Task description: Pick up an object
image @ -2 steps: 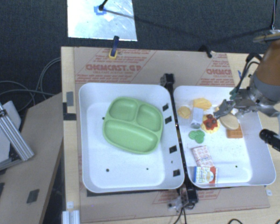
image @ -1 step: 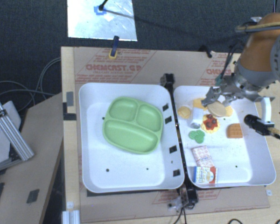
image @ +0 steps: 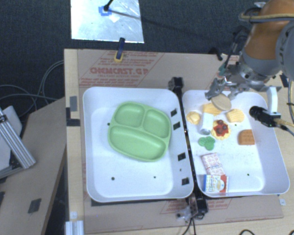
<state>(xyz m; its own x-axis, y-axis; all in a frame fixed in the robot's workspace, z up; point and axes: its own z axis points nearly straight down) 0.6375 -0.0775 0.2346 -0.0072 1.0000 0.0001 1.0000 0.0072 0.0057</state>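
The right bin (image: 269, 177) holds several toy foods. A tan oval piece (image: 221, 102) lies at its far end, overlapping a yellow wedge (image: 210, 109). Around them are a pale yellow lump (image: 193, 117), a yellow-orange waffle (image: 235, 115), a red-and-yellow round (image: 221, 129), a green floret (image: 206, 142) and a brown toast (image: 245, 137). Two small cartons (image: 211, 161) (image: 215, 183) sit near the front. My gripper (image: 221, 91) hangs right above the tan oval piece; whether it touches the piece is unclear.
The left bin (image: 95, 180) holds a green divided plate (image: 139, 131). A black-clipped divider (image: 183, 131) separates the bins. The grey arm with its orange band (image: 269, 28) fills the far right, and a black fitting (image: 261, 114) juts over the right bin.
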